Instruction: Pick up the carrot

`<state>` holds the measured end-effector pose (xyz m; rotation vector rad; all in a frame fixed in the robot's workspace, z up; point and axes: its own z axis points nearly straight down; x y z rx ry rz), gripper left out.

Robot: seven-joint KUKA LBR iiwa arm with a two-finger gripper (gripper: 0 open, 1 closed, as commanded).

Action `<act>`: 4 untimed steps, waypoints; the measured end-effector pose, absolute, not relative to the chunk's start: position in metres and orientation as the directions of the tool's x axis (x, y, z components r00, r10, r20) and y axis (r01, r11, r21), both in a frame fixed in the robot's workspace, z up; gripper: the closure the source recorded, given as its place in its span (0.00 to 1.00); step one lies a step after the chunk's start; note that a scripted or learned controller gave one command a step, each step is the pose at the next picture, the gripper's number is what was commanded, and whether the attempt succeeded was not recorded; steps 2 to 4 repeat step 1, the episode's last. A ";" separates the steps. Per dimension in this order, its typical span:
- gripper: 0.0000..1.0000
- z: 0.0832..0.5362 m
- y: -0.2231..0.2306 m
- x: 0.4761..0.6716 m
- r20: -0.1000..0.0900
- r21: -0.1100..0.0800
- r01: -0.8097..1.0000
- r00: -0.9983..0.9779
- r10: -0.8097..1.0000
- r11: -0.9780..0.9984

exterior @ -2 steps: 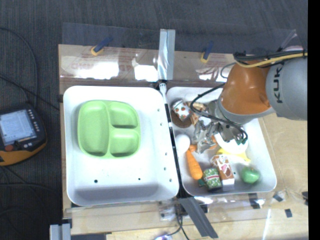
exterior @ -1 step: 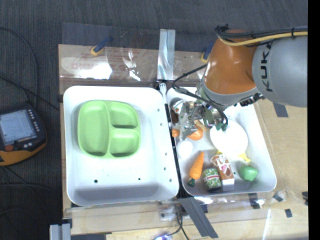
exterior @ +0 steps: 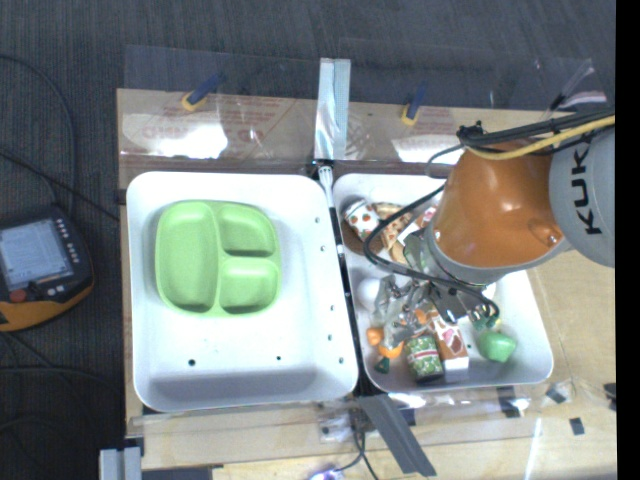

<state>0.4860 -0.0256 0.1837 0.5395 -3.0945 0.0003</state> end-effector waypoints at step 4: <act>1.00 0.198 -0.005 0.498 -0.002 0.001 -0.707 -0.707 -0.707 0.707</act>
